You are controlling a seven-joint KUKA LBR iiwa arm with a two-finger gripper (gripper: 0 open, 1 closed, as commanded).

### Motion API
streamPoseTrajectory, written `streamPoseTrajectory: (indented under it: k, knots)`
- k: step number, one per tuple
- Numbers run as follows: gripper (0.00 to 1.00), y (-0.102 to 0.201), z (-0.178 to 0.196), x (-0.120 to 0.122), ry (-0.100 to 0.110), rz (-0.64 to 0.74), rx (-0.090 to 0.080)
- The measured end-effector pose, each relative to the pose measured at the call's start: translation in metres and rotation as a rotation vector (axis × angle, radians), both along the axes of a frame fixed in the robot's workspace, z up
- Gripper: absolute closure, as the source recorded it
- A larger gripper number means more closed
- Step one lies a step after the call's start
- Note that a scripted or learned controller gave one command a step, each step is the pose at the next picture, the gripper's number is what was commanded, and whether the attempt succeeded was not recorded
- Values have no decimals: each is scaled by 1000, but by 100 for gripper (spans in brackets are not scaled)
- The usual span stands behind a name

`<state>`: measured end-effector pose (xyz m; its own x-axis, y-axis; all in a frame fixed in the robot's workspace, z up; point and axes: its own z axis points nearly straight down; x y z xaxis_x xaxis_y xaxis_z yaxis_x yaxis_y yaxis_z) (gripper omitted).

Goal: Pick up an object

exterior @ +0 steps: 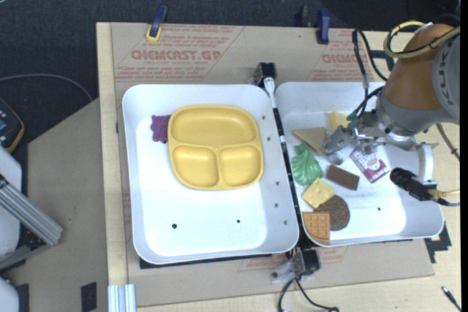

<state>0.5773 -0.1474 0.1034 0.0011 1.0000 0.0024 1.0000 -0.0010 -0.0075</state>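
The food pieces lie bunched in my right bin (409,219): brown block (342,177), cheese (317,193), cookie (336,212), waffle (316,226), green leaf (306,166). My gripper (349,143) hangs low just above the block, amid the crowd; I cannot tell its opening. Left, a yellow tray (216,146) crowds a purple piece (159,128).

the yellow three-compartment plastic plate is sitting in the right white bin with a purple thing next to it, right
Not quite: the camera view shows the yellow three-compartment plastic plate in the left white bin, not the right one. The small purple object does lie beside it, against its left edge.
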Motion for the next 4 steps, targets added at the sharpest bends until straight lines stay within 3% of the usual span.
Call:
streamPoseTrajectory:
  k: [1, 2, 4]
  knots:
    - [0, -1, -16, 2, -10, 1, -4]
    - [100, -3, -2, 4, -22, -1, -10]
    - [100, -6, 122, 9, -17, 2, -6]
